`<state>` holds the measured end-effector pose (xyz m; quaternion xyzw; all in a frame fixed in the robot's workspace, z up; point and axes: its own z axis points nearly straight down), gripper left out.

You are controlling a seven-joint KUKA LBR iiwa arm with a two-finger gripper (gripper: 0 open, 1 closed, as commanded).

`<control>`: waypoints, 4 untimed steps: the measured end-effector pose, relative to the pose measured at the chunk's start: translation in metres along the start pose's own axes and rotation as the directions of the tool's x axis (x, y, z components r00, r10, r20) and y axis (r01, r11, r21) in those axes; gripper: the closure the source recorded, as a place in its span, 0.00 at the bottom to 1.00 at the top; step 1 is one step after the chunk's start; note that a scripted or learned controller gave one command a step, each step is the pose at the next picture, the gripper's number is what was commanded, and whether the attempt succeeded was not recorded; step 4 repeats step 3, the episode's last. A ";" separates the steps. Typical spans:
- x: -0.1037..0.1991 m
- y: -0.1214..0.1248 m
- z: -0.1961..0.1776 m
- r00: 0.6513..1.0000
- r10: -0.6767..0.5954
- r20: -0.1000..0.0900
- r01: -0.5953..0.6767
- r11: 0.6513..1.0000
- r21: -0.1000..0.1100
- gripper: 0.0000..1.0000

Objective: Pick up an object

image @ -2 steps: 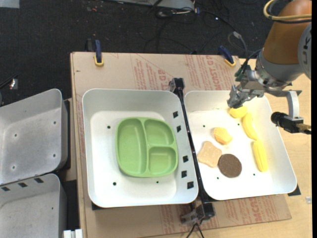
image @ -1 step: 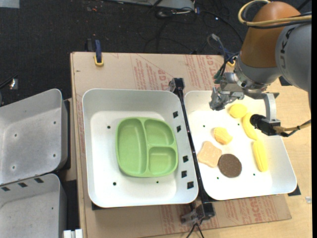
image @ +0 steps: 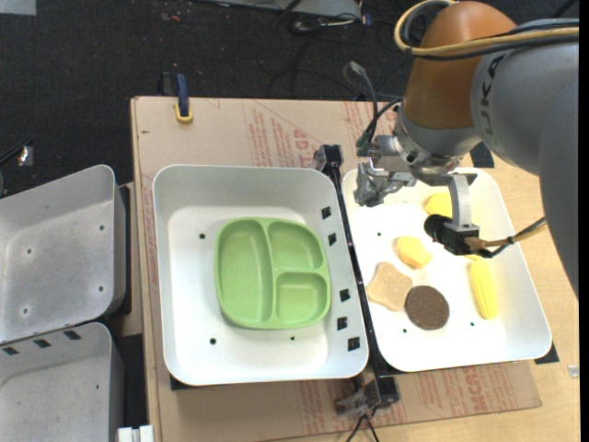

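The right bin [image: 515, 339] holds several toy foods: a tan toast slice [image: 389, 286], a round brown cookie [image: 427, 307], a small yellow chunk [image: 411, 251], a long yellow piece [image: 483, 288] and another yellow piece [image: 437, 203] partly hidden by the arm. My gripper [image: 375, 184] hangs over the bin's far left corner, up and to the left of the foods, with nothing seen in it. A green divided plate [image: 273, 273] lies in the left bin [image: 184, 339].
The black divider [image: 348, 265] runs between the two bins. A black part [image: 451, 234] fixed to the wrist hangs over the right bin's middle. White trays [image: 55, 247] lie off the bench at the left. Cables trail across the dark floor behind.
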<state>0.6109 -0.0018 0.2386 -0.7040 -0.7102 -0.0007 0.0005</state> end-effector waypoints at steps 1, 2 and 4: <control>0.052 0.014 0.012 1.000 0.002 0.001 -0.002 1.000 -0.001 1.00; 0.099 0.011 0.000 1.000 0.001 0.000 -0.001 1.000 -0.001 1.00; 0.096 0.011 0.001 1.000 0.006 0.002 -0.006 1.000 0.000 0.00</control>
